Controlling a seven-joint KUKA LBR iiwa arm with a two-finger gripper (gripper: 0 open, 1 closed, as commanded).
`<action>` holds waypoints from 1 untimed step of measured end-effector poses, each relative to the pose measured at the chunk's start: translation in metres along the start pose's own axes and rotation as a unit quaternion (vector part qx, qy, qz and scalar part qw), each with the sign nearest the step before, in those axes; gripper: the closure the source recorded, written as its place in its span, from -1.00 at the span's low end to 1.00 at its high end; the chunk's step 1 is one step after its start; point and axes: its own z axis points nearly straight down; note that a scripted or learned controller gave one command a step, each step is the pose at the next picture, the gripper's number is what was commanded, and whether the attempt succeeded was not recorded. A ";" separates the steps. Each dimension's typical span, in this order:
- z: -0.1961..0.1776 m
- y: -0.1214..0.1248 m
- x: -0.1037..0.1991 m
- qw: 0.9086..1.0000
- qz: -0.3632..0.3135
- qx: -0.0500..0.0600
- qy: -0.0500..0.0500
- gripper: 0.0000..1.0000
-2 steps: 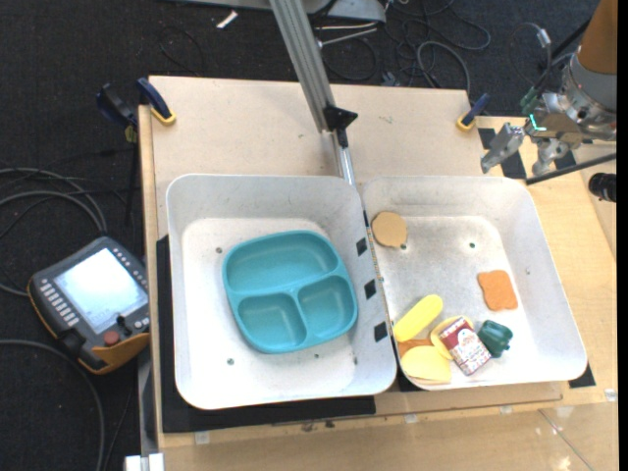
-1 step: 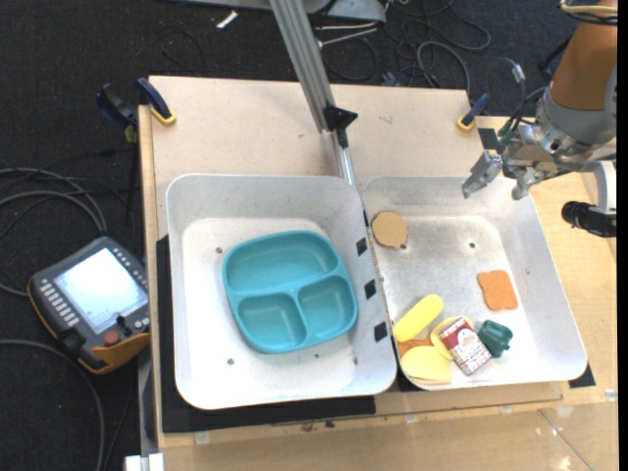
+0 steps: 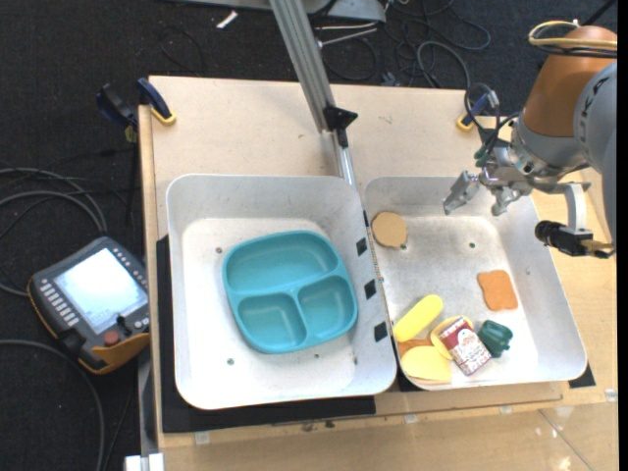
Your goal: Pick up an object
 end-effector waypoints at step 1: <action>0.054 -0.001 0.001 1.000 0.000 0.000 0.000 -1.00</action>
